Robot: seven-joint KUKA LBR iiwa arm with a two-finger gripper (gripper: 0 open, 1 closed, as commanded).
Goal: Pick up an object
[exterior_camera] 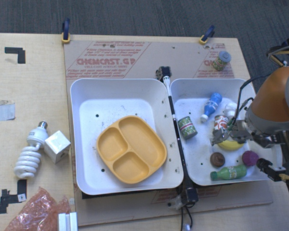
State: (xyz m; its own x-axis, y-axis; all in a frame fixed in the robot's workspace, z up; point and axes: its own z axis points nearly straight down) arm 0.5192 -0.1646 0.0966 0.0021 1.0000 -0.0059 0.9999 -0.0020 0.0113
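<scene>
- The arm reaches in from the right, and its pincer is down in the right bin, right at the banana and the red-and-white can.
- I cannot tell how the pincer stands, nor whether it has hold of anything; the dark tip is too small and cluttered to read.
- The likeliest thing to take, I judge, is the banana, lying mid-bin just beside the can.
- To do it well, the pincer should come down squarely across the banana's narrow width and lift straight up, so the can is not dragged along.
- Close neighbours crowd the spot: a brown ball, a magenta ball and a green bottle lying along the near wall.
- Farther off sit a green can and a blue bottle.
- The left bin holds a yellow divided plate.
- On the counter lie a spiral bulb and a white cube, well apart from the work.
</scene>
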